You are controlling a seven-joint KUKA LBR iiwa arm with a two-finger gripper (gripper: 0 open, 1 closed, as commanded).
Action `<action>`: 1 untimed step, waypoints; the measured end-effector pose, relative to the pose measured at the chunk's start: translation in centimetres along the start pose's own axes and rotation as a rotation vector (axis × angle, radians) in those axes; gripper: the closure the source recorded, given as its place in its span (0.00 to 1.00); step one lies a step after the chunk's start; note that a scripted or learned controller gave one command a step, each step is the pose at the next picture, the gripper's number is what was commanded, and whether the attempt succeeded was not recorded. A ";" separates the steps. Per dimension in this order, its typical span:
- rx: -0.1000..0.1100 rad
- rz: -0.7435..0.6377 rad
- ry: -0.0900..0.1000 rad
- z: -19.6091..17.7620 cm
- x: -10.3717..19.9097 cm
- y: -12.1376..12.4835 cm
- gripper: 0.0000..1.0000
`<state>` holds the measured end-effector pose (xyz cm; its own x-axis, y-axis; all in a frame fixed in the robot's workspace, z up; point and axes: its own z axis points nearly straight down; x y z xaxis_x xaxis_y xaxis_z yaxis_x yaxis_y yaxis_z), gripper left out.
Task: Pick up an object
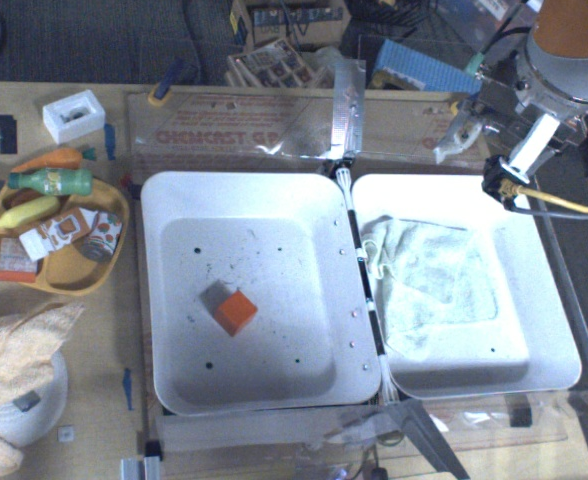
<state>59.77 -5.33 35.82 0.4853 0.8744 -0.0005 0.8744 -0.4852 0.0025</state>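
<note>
With the gripper (474,133) raised at the far right, its jaw state impossible to tell, a descent straight down risks snagging the cloth (429,278), since the orange block (238,312) lies in the left bin (164,208).

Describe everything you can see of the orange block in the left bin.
The orange block is a small cube-like piece with a matte, even orange surface, foam or painted wood by its look. It sits turned at an angle to the bin's walls, showing its top and two side faces, and casts a grey shadow to its upper left. It lies on the speckled floor of the left bin, a little left of and below the middle, apart from every wall. Nothing else touches it.
</note>
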 end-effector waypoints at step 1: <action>0.004 -0.016 -0.001 12.0 -9.5 0.0 0.00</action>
<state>55.24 -13.64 23.85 0.4716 0.8818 -0.0011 0.8818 -0.4716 -0.0012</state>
